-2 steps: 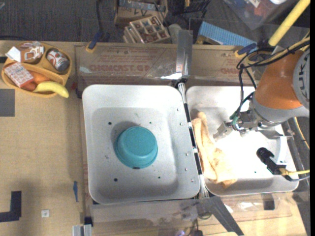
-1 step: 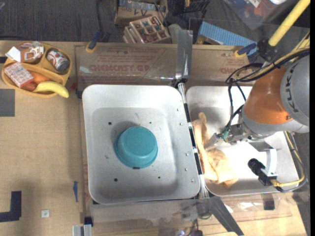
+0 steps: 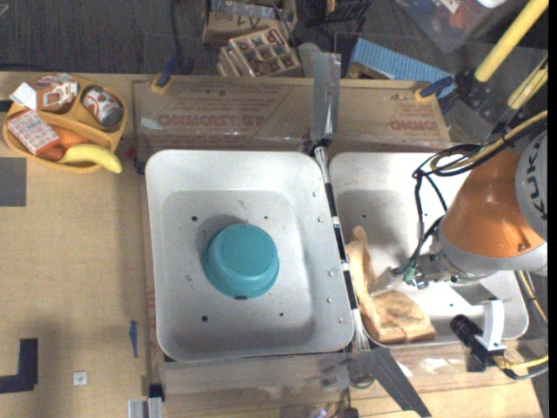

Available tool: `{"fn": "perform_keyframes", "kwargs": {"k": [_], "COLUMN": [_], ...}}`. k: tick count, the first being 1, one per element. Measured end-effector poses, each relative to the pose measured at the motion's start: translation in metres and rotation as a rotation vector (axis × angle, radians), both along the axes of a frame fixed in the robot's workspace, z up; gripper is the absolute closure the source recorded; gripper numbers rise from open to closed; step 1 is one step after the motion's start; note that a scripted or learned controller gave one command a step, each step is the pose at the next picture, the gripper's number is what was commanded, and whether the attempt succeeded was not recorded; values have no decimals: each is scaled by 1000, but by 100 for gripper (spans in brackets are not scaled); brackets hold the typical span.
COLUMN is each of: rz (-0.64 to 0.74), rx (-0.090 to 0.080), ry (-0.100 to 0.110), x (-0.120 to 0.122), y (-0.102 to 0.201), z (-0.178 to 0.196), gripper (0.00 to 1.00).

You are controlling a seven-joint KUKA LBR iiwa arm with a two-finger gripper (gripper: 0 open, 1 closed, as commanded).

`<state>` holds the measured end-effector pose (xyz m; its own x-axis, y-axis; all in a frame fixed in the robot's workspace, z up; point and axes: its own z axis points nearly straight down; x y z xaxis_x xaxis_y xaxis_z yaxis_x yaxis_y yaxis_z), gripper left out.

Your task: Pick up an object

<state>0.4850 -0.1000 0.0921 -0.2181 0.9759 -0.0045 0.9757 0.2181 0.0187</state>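
Camera view, single frame.

- My arm (image 3: 496, 212) enters from the right of the frame and hangs over the right bin (image 3: 383, 177). The orange band sits at centre right, with black cables looping above it.
- My wrist end (image 3: 420, 273) points down and left into the lower half of the right bin. Jaws: state cannot be told, since the wrist body and cabling cover them from this angle. Nothing is seen held.
- Right bin contents: one toast slice (image 3: 400, 314) lies flat on the floor at the lower left of the bin, just below and left of my wrist end. I cannot tell whether they touch or are only near. A second bread piece (image 3: 359, 264) stands on edge, leaning along the bin's left wall, just above the flat slice.
- Left bin (image 3: 174, 181): a teal bowl (image 3: 242, 259) sits mouth down at about the middle of the floor, well apart from my arm.
- On the counter (image 3: 70, 286), upper left of the frame: a yellow dish (image 3: 22, 142) with a banana (image 3: 94, 156), a small box (image 3: 33, 131) and round cans.
- Flattened cardboard (image 3: 235, 116) lies behind both bins along the upper edge.
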Motion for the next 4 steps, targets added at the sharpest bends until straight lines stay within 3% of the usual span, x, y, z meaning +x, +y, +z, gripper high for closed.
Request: {"fn": "perform_keyframes", "kwargs": {"k": [1,2,3,4], "rz": [168,162,94,111], "rx": [-4,-2,-4,-1], "ry": [3,6,4,7], "x": [84,16,96,25], "y": [-3,-1,-11,3], "z": [-1,-1,-1,-2], "gripper": [0,0,0,0]}}
